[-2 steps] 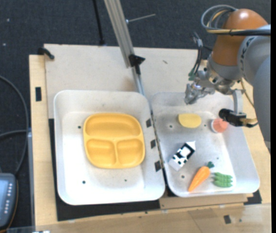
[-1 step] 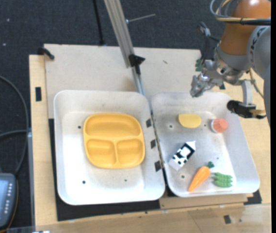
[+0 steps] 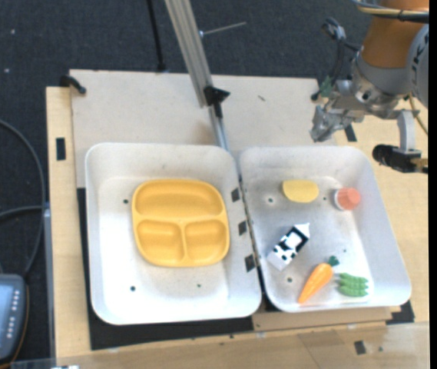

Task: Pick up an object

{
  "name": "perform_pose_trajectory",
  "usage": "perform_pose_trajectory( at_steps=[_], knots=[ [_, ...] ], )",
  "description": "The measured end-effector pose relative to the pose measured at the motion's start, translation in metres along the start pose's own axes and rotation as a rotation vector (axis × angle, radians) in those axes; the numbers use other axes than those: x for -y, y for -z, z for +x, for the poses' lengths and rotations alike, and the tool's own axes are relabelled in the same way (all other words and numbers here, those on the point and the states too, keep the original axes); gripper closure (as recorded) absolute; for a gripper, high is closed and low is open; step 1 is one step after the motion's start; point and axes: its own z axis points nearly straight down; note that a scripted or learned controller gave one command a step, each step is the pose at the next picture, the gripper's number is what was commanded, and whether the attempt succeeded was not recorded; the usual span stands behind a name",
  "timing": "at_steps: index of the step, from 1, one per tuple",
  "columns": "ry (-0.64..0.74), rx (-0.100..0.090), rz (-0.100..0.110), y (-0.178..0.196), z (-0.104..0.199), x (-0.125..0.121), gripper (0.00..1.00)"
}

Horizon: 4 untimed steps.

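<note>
**A:** Nothing is lifted yet. Every candidate sits in the right-hand bin [image 3: 372, 206] at the centre right of the frame: a yellow oval piece [image 3: 300, 191] near its upper wall, a small orange-red round piece [image 3: 349, 199] just beside it to the right, a black-and-white carton [image 3: 289, 246] lying tilted in the middle, and a toy carrot [image 3: 316, 281] with a green pea pod [image 3: 352, 285] along the lower edge.

**B:** And the left bin [image 3: 110, 298]?

**A:** It carries a yellow divided plate [image 3: 180, 221], flat in the middle. So the whole pick remains: choose, descend, close, lift.

**B:** Where is the arm?

**A:** Upper right of the frame. The orange band [image 3: 393, 37] and grey wrist hang above the bench, and the gripper [image 3: 327, 125] points down just beyond the right bin's upper rim, outside the bin, well apart from every object.

**B:** The claw, wide or narrow?

**A:** It cannot be told; the tip is small and dark against the board. Nothing shows between the tips. The yellow oval looks nearest, so a short reach inward would probably serve.
</note>
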Motion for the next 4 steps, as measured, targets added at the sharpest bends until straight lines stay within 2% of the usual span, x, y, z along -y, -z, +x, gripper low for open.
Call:
perform_pose_trajectory(
  at_steps=[1, 3, 4],
  knots=[
    [0.001, -0.002, 0.006, 0.005, 0.044, 0.02, 1.0],
    [0.001, -0.002, 0.008, -0.026, 0.143, 0.055, 1.0],
    [0.004, -0.004, 0.006, -0.018, 0.201, 0.075, 1.0]
  ],
)
